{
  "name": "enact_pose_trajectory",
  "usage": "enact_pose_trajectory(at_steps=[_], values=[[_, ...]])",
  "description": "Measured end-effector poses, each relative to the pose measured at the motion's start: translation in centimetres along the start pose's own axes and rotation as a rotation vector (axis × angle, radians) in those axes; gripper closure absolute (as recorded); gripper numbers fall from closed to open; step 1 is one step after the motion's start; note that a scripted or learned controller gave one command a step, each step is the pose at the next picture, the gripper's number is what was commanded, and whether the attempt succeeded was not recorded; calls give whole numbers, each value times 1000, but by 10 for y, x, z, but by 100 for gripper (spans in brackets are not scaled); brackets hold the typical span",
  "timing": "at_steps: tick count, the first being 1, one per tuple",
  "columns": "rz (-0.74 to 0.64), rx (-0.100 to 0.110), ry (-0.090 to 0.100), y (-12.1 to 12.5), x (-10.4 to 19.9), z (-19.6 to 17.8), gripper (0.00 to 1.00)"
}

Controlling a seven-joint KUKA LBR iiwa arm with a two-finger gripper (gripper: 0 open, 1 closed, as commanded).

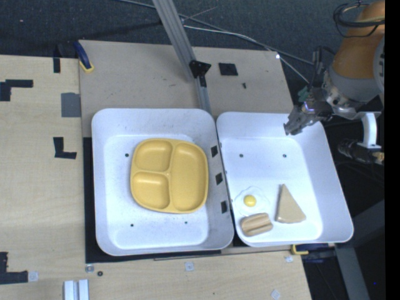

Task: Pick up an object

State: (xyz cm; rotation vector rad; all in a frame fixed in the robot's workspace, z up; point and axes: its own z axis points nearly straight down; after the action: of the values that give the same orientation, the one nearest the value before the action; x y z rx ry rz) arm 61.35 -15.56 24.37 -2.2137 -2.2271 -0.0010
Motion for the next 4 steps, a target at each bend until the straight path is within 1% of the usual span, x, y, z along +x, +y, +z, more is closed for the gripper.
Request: enact_pose_trajectory(at_steps=[1, 2, 3, 4], values=[[1, 1, -1, -13, 43, 2, 100], [1, 3, -1, -28, 92, 15, 100], [0, 2, 0, -44, 144, 10, 100], [1, 3, -1, -50, 189, 22, 100]])
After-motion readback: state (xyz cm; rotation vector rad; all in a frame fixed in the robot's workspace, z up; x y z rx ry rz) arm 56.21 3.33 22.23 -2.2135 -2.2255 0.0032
